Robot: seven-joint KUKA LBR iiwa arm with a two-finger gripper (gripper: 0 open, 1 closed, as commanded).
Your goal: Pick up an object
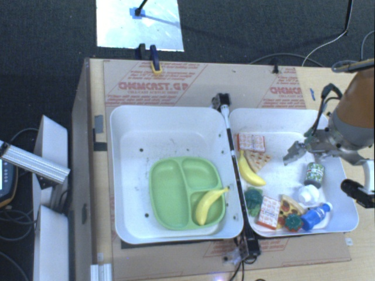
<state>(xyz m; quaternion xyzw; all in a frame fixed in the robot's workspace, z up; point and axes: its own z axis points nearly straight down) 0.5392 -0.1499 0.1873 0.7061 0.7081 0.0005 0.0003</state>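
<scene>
In the camera view, we see the gripper (295,151) at the frame's right, above the right bin (351,215), apparently splayed open and empty, though blur leaves us unsure. Just below it stands a small can (314,173), probably its target. A banana (207,203) rests in the green plate (170,195) at lower centre.

**Grey arm, orange band**

The arm (356,113) is a rounded grey shell with a broad orange band above the wrist. A black cable (323,101) loops beside it. The gripper (296,152) is bare grey metal, angular, with dark fittings behind it.
</scene>
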